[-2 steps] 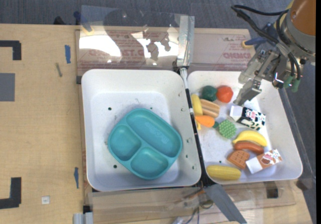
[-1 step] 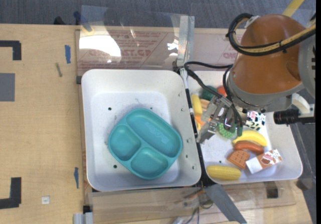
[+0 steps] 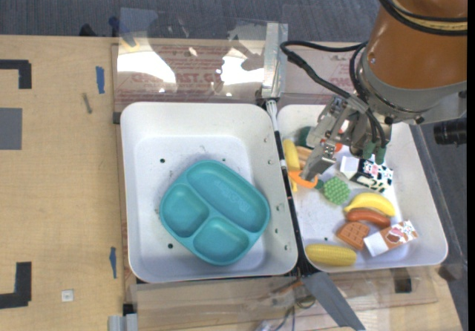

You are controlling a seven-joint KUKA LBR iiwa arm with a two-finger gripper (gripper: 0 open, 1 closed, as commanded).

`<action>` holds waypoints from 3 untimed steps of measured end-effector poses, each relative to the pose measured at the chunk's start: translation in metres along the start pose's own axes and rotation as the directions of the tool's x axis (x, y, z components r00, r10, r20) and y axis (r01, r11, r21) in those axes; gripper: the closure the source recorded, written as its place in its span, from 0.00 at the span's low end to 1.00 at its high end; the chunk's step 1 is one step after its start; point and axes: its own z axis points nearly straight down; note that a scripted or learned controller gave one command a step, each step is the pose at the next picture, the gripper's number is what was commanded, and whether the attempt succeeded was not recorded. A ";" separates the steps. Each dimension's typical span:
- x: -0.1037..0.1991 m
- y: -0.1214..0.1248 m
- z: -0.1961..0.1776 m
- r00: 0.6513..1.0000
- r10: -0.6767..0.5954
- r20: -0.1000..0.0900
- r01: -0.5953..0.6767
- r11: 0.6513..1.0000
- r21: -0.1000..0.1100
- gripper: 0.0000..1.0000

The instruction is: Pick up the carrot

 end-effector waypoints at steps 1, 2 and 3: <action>0.024 0.045 0.098 0.997 0.071 -0.017 -0.071 0.997 0.011 1.00; 0.043 0.090 0.132 0.986 -0.166 -0.017 0.167 0.986 0.006 1.00; -0.005 0.063 0.190 0.992 -0.121 -0.019 0.121 0.993 0.010 1.00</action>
